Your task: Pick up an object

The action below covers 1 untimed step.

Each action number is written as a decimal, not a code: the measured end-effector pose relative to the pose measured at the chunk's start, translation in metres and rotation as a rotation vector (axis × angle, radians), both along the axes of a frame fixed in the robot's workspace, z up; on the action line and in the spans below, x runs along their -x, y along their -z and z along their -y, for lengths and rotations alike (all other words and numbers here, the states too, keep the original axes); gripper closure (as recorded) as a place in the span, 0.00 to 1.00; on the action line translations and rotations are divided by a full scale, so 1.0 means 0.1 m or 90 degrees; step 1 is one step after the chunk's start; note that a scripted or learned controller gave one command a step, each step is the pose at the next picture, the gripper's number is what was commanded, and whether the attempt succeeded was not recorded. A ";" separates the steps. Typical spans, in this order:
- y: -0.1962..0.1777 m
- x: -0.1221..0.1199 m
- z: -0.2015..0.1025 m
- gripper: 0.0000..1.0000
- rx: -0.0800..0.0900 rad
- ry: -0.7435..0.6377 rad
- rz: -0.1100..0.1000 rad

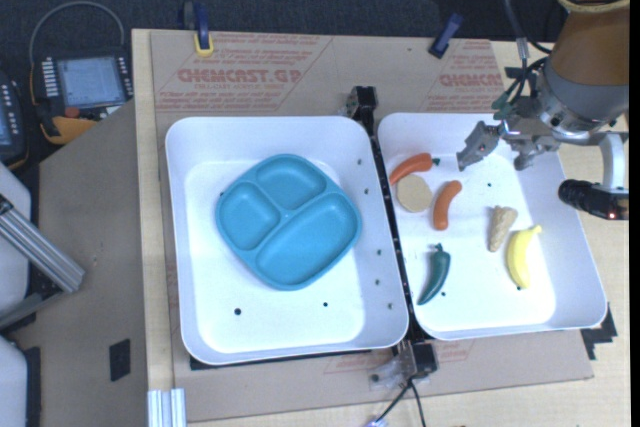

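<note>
Taking the blue divided plate [288, 232] in the left bin [190, 315] as my marker, every candidate lies to its right, in the right bin [570, 310]: a chili and round biscuit [413, 192] first, then the orange sausage [446, 203], the dark green pepper [436, 274], a tan piece and the banana [520, 255] farthest off. My gripper [497, 143] hangs spread wide and empty above the bin's far side. I judge this the approach step; next I must centre over the sausage and descend.
</note>
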<state>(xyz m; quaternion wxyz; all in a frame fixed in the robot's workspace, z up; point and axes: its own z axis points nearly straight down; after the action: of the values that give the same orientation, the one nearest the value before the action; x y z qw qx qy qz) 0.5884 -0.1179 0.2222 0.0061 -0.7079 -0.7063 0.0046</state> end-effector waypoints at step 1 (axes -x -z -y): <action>-0.08 -0.03 0.00 0.00 0.001 -0.002 0.009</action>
<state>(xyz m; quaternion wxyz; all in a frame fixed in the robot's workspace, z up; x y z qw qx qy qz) 0.5911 -0.1177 0.2298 0.0006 -0.7070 -0.7072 0.0002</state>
